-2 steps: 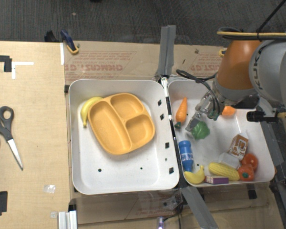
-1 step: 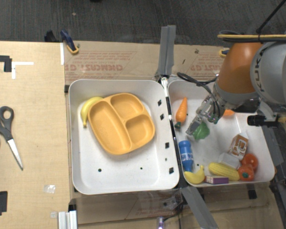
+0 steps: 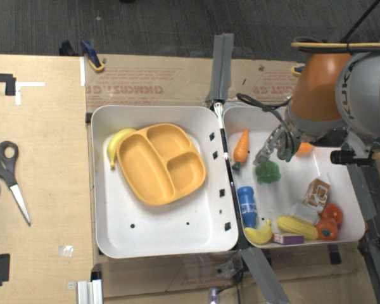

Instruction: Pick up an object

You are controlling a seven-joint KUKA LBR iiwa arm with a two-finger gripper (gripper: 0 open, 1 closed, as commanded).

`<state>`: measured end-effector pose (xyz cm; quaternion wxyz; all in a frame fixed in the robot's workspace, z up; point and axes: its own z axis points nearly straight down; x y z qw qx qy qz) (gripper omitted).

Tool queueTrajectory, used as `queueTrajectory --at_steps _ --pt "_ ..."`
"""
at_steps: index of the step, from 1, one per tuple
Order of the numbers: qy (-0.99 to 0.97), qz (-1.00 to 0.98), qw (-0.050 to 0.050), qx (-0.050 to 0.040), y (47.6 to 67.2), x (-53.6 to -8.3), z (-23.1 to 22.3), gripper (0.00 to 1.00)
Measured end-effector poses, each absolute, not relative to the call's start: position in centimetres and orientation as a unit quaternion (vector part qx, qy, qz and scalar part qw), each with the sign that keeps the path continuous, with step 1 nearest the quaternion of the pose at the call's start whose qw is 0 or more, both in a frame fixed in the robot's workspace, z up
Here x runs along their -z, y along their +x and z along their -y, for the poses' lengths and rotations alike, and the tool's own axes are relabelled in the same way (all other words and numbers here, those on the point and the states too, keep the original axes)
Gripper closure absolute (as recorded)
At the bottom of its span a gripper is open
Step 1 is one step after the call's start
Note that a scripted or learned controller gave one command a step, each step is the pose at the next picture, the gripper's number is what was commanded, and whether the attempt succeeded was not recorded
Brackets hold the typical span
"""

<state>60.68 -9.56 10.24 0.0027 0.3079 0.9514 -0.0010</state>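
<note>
I see the gripper low in the right bin, just above the broccoli.
The broccoli is small, green and knobbly, near the bin's middle, below the carrot; jaw state I cannot tell.

Bench bears two bins, scissors.

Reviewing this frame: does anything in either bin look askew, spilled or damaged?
Nothing looks spilled or broken. The only oddity: the yellow divided plate sits skewed in the left bin, lying over a banana so just its curved edge peeks out at the plate's upper left.
</note>
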Motion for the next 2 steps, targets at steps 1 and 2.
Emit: queueTrajectory --at_steps 1,2 --pt "0.308 -0.951 0.003 0.001 60.68 -10.23 9.54 0.0" --pt "0.344 -0.939 0.001 0.0001 60.23 -9.26 9.24 0.0"
